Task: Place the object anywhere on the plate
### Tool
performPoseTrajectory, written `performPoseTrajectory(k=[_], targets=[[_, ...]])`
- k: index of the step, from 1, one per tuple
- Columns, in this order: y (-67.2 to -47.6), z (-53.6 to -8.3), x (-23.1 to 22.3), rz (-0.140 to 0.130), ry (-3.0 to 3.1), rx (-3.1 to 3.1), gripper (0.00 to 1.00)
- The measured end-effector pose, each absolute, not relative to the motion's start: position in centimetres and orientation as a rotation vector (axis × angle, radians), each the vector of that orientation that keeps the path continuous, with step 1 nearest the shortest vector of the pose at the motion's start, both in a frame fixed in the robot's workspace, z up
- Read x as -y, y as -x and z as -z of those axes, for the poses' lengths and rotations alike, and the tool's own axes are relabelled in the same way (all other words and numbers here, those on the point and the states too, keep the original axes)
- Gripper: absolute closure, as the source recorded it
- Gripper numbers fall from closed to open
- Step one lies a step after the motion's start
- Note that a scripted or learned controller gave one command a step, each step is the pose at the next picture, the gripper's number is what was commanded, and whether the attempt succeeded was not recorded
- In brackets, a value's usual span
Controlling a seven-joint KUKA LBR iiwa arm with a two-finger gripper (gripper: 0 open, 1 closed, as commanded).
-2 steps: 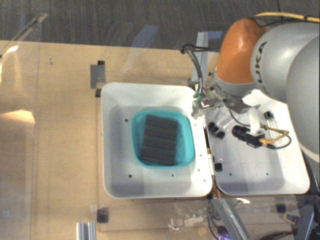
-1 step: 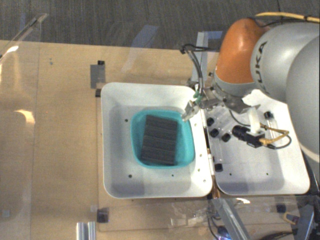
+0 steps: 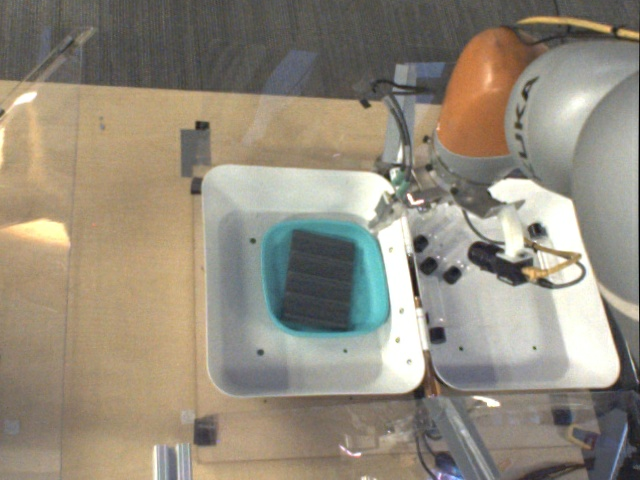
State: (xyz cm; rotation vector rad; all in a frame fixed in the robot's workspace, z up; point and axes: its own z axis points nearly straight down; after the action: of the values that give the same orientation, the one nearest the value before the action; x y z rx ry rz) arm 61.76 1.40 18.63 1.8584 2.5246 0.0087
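Looking down on the bench (image 3: 100, 268), you see two white bins side by side. The left bin (image 3: 215, 298) carries a teal plate (image 3: 374, 293) that sits about in its middle, a little toward the right wall. The block (image 3: 320, 278), dark grey and ridged, lies flat on the plate, its long side running from the far edge toward the near edge, and it covers most of the plate's floor. Teal shows all round it.

The arm (image 3: 570, 108) reaches in from the right, and its orange band (image 3: 480, 88) hangs over the far edge of the right bin (image 3: 520, 348). The gripper (image 3: 392, 206) is low over the far end of the seam where the two bins meet, just beside the plate's far right corner. You cannot tell from here whether it is spread or pressed together; the wrist hides too much of it. Nothing shows in its grasp.

The block lies to the left of the gripper and nearer the near edge, apart from it, with the plate's rim between them. Over the right bin, a black plug (image 3: 492, 259) with a yellow wire (image 3: 558, 260) juts out below the wrist.
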Motion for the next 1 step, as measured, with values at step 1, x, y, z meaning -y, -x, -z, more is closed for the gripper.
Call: performPoseTrajectory(k=[1], targets=[[-60.38, -24.38, -4.11, -0.010, -1.949, -2.455, 0.00]])
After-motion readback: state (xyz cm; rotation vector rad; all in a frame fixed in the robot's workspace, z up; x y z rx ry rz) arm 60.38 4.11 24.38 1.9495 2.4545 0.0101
